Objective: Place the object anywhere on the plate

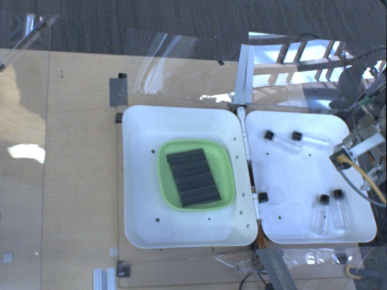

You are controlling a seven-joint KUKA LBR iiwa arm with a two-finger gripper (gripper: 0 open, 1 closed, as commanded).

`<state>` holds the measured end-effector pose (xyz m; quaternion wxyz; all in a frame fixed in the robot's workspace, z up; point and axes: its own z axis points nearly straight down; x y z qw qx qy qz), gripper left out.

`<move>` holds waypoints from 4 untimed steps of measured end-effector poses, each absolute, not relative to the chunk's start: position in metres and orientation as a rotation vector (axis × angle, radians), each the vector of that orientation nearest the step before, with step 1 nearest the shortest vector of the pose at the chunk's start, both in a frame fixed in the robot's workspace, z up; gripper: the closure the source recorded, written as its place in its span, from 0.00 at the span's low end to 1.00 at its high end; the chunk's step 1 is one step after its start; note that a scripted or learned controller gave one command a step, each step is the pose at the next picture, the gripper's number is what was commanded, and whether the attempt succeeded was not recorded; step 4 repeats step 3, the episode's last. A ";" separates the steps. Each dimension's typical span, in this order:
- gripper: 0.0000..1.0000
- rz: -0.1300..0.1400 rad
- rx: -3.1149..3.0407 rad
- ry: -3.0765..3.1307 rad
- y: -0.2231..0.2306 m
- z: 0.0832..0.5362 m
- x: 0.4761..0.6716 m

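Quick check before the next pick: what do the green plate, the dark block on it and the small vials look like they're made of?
Green plate: likely plastic, smooth, with a soft sheen.
Dark block: matte dark grey, ribbed across; possibly rubber or foam, hard to tell.
Vials: clear glass or plastic, see-through bodies, black caps.

No readable text, label, brand, number or sign appears on any surface or object seen from the camera.

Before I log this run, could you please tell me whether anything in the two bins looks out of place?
Nothing spilled or damaged. The dark ribbed rectangular block lies slightly askew on the green square plate in the left white bin. Four clear black-capped vials lie scattered in the right white bin.
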<state>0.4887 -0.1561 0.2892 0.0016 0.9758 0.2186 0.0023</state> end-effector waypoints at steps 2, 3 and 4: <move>0.00 0.004 3.086 0.587 -0.165 0.247 0.488; 0.00 0.007 3.100 0.491 -0.206 0.264 0.488; 0.00 0.007 3.100 0.491 -0.206 0.264 0.488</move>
